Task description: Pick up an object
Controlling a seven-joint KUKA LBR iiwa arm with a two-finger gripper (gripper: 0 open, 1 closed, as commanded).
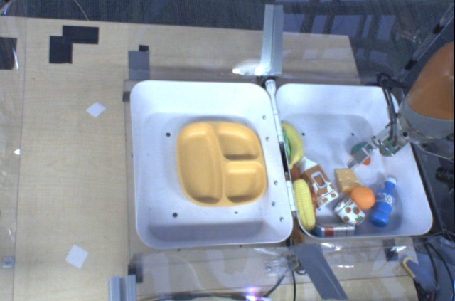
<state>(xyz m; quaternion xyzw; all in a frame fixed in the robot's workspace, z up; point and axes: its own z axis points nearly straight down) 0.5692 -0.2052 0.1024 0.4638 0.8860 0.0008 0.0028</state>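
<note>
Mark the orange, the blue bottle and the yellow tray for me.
orange point(362, 197), camera view, middle of its top.
blue bottle point(382, 207), camera view, mid-body.
yellow tray point(197, 168), camera view, floor of its long left compartment.

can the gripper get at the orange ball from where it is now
Probably yes: the gripper hangs over the right bin, and the orange ball lies uncovered on top of the pile, though the blue bottle crowds one side.

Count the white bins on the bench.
2. The left bin holds a yellow plate; the right bin holds the small toys, with the gripper above it.
</note>
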